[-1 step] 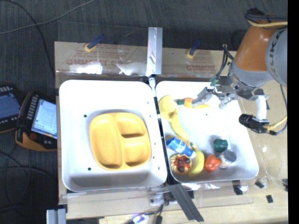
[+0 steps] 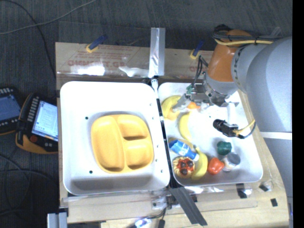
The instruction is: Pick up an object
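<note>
The right bin (image 2: 247,127) holds several things. A yellow banana (image 2: 169,106) lies at its far left, and a second banana (image 2: 184,127) lies just below it. My gripper (image 2: 192,99) hangs low over the far part of this bin, right beside the first banana, with a small orange thing (image 2: 193,106) directly under it. Nearer the front lie a blue packet (image 2: 183,148), a round red and dark item (image 2: 184,166), another yellow banana (image 2: 203,165), a red piece (image 2: 215,166), a green piece (image 2: 224,147) and a small grey piece (image 2: 232,160).
The left bin (image 2: 76,127) holds a yellow divided plate (image 2: 122,142). A ridge (image 2: 161,132) separates the two bins. The arm (image 2: 266,80) covers the right bin's far right corner. A handheld pendant (image 2: 38,125) lies left of the bench.
</note>
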### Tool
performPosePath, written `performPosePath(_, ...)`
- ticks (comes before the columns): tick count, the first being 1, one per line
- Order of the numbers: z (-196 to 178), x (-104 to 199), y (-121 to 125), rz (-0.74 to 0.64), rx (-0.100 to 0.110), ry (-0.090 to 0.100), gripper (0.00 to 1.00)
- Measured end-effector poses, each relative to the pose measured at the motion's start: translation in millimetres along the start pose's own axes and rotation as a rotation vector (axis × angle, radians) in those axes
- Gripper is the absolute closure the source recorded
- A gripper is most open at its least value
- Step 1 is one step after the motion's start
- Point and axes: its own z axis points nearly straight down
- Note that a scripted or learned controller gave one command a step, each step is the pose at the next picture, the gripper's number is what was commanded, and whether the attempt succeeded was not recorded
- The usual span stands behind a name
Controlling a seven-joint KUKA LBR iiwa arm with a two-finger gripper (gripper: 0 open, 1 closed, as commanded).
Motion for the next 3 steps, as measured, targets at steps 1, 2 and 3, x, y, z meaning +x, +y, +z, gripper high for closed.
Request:
performPosePath(1, -86.5, 54.0, 22.2, -0.110, 0.006, 0.003, 0.00)
performPosePath(2, -44.7, 4.1, -19.5, -0.173, 0.008, 0.003, 0.00)
performPosePath(3, 5.2, 5.7, -63.5, -0.104, -0.008, 0.002, 0.00)
